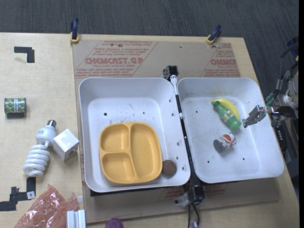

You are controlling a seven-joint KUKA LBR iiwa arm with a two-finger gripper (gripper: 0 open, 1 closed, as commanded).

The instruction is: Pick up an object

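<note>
The right bin (pixel 266 163) holds a yellow banana (pixel 229 105), a green bottle (pixel 228 118) lying against it, and a small orange-and-white can (pixel 224 142) on its side. My gripper (pixel 255 116) hangs over the right part of this bin, just right of the green bottle and up-right of the can, apart from both. The left bin (pixel 90 127) contains a yellow divided plate (pixel 129 152) and a small brown ball (pixel 168 167) at the plate's lower right corner.
Left of the bins, on the bench, lie a spiral light bulb (pixel 39 148), a white cube (pixel 65 144), a small green can (pixel 14 106) and a red mesh bag (pixel 45 208). Cables and arm hardware (pixel 285 103) crowd the right edge.
</note>
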